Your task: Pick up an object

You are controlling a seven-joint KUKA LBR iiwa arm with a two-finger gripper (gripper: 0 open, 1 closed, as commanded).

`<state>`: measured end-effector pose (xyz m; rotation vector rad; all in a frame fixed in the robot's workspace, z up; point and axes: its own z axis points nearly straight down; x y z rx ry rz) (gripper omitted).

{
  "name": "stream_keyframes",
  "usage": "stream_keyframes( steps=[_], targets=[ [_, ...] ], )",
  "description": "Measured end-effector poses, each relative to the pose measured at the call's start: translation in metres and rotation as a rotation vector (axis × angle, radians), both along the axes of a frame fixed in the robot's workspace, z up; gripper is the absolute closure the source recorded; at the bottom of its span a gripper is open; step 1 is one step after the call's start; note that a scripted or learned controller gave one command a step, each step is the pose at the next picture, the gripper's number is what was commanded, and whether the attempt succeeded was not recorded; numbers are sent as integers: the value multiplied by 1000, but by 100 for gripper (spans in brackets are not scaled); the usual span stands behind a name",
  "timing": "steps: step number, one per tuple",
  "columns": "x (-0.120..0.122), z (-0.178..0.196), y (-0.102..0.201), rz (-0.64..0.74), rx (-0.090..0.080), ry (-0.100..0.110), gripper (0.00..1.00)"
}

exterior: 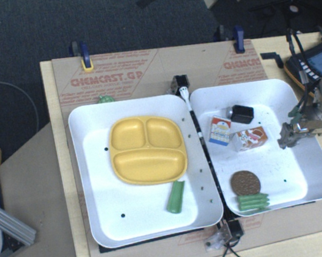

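Observation:
My gripper (287,137) hangs over the right side of the right bin (282,167), reaching in from the right edge. It is apart from the objects, over bare bin floor. To its left lie a red and white packet (251,138), a small white carton with red and blue print (220,131) and a black block (242,113). Nearer the front of that bin sit a brown round disc (245,182) and a green pod-shaped toy (253,202). I see nothing between the gripper's tips.
The left bin (97,181) holds a yellow divided plate (148,149) and a green cylinder (176,197) in front of it. A black-and-white strip (197,131) runs between the bins. Blue clamps (84,52) hold the cardboard at the back.

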<state>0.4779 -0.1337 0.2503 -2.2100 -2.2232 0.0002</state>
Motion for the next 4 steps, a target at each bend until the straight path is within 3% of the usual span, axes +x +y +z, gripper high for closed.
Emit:
stream_keyframes(
  steps=[1, 2, 3, 4],
  targets=[
    [50, 31, -96, -11, -13, -13, 100],
    [16, 16, -31, -2, -1, -1, 100],
    [1, 164, -90, -11, -15, -24, 100],
    [2, 98, -11, 1, 0, 2, 100]
  ],
)
